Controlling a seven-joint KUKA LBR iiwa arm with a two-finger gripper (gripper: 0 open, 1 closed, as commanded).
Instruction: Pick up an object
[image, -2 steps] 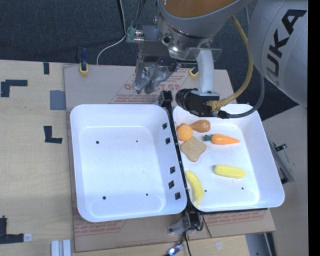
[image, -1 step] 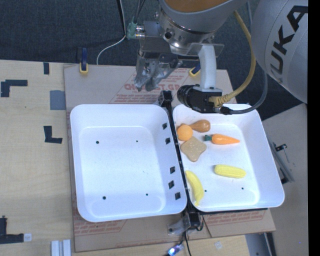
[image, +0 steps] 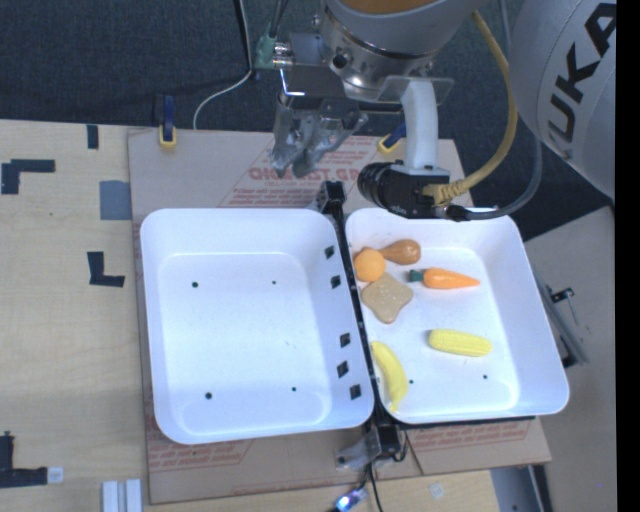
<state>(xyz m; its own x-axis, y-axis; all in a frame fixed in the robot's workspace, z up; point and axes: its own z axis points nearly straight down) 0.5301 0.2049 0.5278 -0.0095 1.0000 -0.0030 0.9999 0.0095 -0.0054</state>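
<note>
My gripper (image: 297, 160) hangs high above the back edge of the bench, behind the gap between the two bins, with nothing between its fingers. The right bin (image: 520, 300) holds several toy foods. An orange ball (image: 369, 265) and a brown pear-shaped piece (image: 400, 251) lie near its back left. A carrot (image: 449, 281) lies to their right. A slice of toast (image: 386, 298) sits just in front of the orange ball. A corn cob (image: 459, 343) lies mid-right, and a banana (image: 390, 372) lies along the left wall near the front.
The left bin (image: 160, 300) stands beside the right one, joined by black clips along the shared wall. Both rest on a brown cardboard sheet (image: 200, 165) on the wooden bench. The arm's grey body crosses the top right.
</note>
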